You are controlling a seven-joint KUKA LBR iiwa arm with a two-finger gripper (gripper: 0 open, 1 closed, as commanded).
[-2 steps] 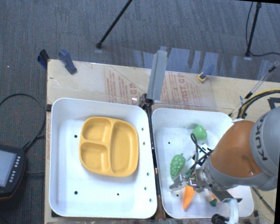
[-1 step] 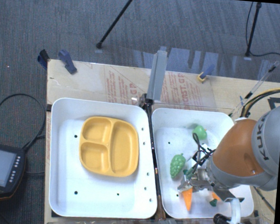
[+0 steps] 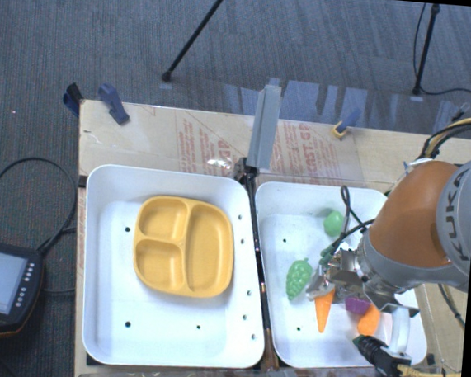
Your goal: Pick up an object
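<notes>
Your arm (image 3: 419, 222) comes in over the right bin's (image 3: 300, 202) right edge, its orange band bulking above the wrist, and bends down so the gripper (image 3: 331, 284) sits low over the middle of that bin, toward its near edge. White lettering on the grey link above the band reads "KU", the rest cut off at the frame's side. Red print runs across the cardboard sheet (image 3: 305, 149) behind the bins, but you cannot make out the words.

Whether the jaws are parted or closed you cannot tell; the wrist and cabling hide the tips, and nothing shows clearly between them.

The carrot (image 3: 322, 312) lies just below the gripper, pointing toward the near edge, its broad end touching or tucked under the gripper body. The green grape bunch (image 3: 298, 278) lies just beside the gripper toward the left bin (image 3: 105, 212). A purple piece (image 3: 358, 305) and an orange piece (image 3: 368, 321) sit under the wrist toward the right edge. A green round object (image 3: 333, 223) rests near the far edge. The yellow divided plate (image 3: 185, 246) lies in the left bin's middle.
</notes>
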